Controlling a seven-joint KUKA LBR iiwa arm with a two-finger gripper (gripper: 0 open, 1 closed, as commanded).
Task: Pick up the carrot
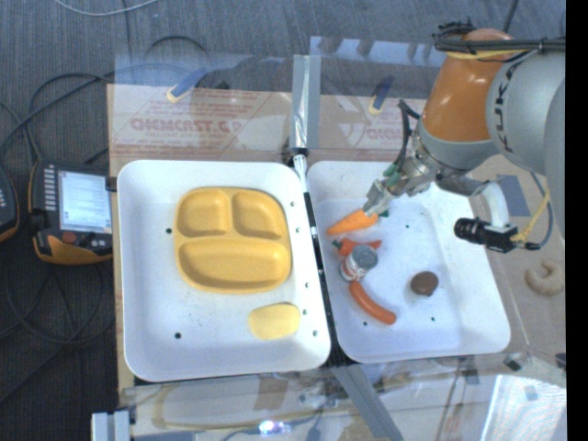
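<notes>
The carrot (352, 221) is orange with a green top and lies slanted in the right bin (459, 333), close to the bin's left wall. Its green thick end points up and to the right, into the tips of my gripper (378, 204). The gripper comes down from the upper right and is shut on that end of the carrot. The pointed tip of the carrot hangs low towards the divider between the bins.
Just below the carrot are a small red piece (350, 244), a grey-capped jar (359, 261), and an orange-red sausage shape (372, 303). A brown disc (424, 284) lies further right. The left bin (147, 338) holds a yellow divided plate (232, 239) and a yellow oval (275, 321).
</notes>
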